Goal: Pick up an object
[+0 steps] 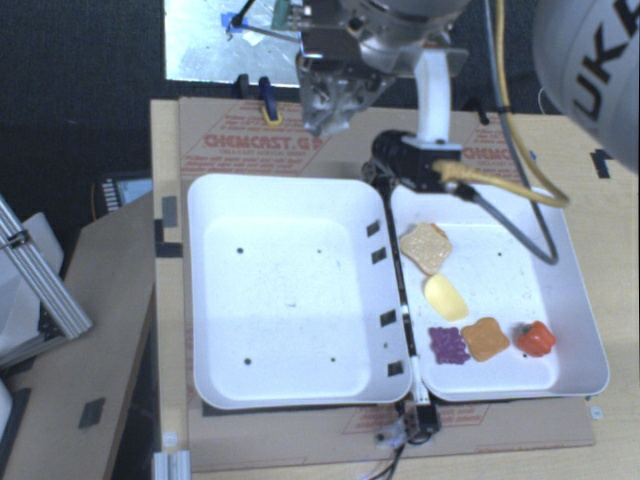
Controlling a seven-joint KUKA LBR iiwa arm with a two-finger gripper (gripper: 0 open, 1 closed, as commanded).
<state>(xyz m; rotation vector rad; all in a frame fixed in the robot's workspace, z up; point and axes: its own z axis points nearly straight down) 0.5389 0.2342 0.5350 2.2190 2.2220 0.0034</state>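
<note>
Overhead, metallic end effector [330, 108], grip state unclear, flat tan bread slice [426, 247], smooth yellow lump [445, 297].

The left bin [275, 288] lies bare and open from above across its whole floor. In the right bin [560, 298] the toast [426, 247], yellow piece [445, 297], purple piece [449, 344], orange piece [486, 339] and red piece [536, 338] crowd the left and near parts, leaving the far right floor free. A grey cable [515, 223] crosses that bin's far edge, beside the black mount [405, 158].
</note>
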